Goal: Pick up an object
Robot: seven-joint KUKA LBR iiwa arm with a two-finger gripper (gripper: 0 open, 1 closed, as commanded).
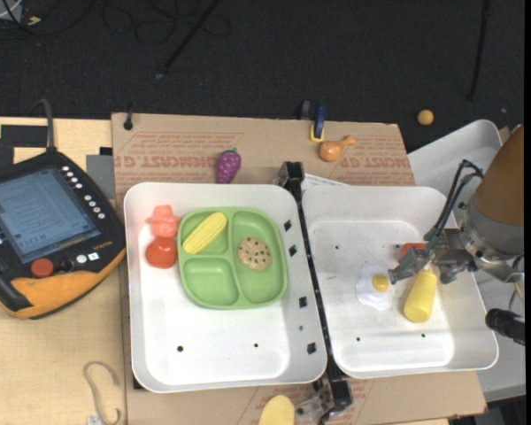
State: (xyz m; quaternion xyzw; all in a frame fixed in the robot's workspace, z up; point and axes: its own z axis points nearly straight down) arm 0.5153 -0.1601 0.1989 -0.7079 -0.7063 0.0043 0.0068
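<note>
Reaching in from the right, the grey arm with the two-finger gripper [425, 262] hangs low over the right white bin [372, 348]. I cannot tell how its tips are set; it is too dark and small there. Just below it lies a yellow plastic bottle-shaped toy [420, 296], tilted, very near or touching the gripper. Beside that toy sits a white fried-egg toy with a yellow middle [374, 289].

To do this step well, I think the gripper should come straight down over the middle of the yellow toy, close across its thin side, and lift slowly. The toy looks smooth and round, so it could slip or roll away.

The left white bin [212, 352] holds a green plastic tray with 3 parts [214, 283]. A yellow corn toy [203, 231] and a round cookie toy [254, 253] lie in the tray. A red and pink toy [162, 237] stands beside it. Both bins rest on brown cardboard [177, 153]. A purple grape toy [227, 165] and an orange toy [334, 148] lie on the cardboard. A grey and orange control pad with a screen [40, 228] sits on the wooden bench to the left.
</note>
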